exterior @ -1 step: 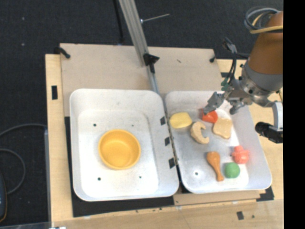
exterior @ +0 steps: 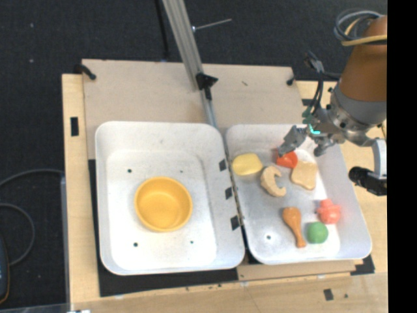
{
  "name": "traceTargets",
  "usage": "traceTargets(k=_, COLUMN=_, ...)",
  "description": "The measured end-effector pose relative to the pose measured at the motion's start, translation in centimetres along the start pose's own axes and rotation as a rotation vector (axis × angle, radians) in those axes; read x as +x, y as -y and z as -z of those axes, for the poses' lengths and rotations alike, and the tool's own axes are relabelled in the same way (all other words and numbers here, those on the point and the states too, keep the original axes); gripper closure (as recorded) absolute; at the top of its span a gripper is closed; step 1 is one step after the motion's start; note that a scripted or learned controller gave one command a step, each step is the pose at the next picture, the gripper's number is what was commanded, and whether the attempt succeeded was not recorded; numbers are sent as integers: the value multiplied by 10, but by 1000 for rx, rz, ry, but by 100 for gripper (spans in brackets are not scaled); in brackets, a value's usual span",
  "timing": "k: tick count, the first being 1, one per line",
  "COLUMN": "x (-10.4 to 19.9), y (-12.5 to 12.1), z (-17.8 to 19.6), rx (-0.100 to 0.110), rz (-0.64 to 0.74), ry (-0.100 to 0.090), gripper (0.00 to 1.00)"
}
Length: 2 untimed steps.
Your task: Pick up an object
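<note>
Toy food pieces are scattered in the right bin (exterior: 355, 240), and any of them may be taken as the object. A red piece (exterior: 287, 159) lies at about 12 o'clock in the cluster, directly under the gripper (exterior: 307, 142). The gripper's two fingers are spread apart, one on each side above the red piece, and nothing is seen clamped between them. A tan slice (exterior: 304, 175) lies just beside the red piece at its 4 o'clock. A yellow lump (exterior: 247, 165) sits at 9 o'clock of the cluster, near the bin's left wall. A pale curved piece (exterior: 273, 181) lies between the lump and the slice. At 6 o'clock an orange drumstick shape (exterior: 294, 225) is found, with a green ball (exterior: 317, 233) just beside it at 3 o'clock and a pinkish-red piece (exterior: 329, 212) at the ball's 1 o'clock. In the left bin (exterior: 117, 142) a yellow bowl (exterior: 163, 204) stands upright, slightly below centre.
</note>
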<state>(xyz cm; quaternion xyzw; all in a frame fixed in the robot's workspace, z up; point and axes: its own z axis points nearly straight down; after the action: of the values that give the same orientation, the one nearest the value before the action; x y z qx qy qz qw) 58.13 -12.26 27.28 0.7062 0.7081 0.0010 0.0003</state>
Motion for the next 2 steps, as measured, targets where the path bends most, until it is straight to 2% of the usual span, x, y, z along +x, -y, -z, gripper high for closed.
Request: traceTargets(k=2, x=1, y=-11, z=-109, rx=6, rz=-6, ry=3, gripper=0)
